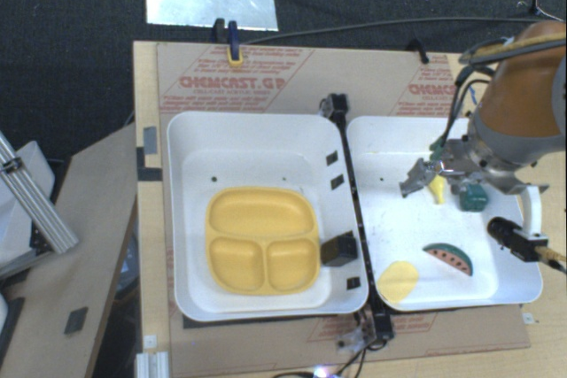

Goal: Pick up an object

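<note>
At right edge of frame, arm cut off; gripper (423, 177) hung over right bin (381, 146), fingers spread, gripping nothing. Yellow piece (437, 189) and teal object (472, 197) partly hidden under wrist. Watermelon slice (448, 258) and yellow disc (398, 281) lay near lower rim, bare floor at bin's left. Left bin (190, 190) held yellow divided plate (262, 239).

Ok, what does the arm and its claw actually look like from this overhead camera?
The arm is a thick rounded body with a broad orange band, grey above and below it. Dark cables loop along its side, towards the wrist. The claw is grey metal, angular, with short fingers. No lettering or markings are legible.
</note>
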`<state>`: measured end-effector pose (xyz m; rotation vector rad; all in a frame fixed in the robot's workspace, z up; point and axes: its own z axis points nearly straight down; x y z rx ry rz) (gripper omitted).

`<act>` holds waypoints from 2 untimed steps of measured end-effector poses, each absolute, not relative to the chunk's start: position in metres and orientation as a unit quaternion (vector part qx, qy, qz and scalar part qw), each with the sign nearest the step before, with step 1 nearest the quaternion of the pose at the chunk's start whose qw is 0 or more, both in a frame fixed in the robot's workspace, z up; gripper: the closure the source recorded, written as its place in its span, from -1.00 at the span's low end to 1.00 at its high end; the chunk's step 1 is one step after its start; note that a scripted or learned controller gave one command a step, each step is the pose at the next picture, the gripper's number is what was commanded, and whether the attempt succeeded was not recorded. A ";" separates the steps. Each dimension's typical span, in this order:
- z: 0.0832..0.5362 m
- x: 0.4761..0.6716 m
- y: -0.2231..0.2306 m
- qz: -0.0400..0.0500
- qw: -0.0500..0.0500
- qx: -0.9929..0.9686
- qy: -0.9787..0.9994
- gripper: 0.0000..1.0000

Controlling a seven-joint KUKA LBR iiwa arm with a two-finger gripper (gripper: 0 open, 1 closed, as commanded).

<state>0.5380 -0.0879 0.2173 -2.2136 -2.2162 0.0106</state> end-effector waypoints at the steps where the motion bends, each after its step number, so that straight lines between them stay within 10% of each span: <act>1: 0.223 0.541 -0.088 0.000 0.000 -0.706 -0.708 -1.00; 2: 0.161 0.540 -0.083 0.001 0.001 -0.707 -0.708 -1.00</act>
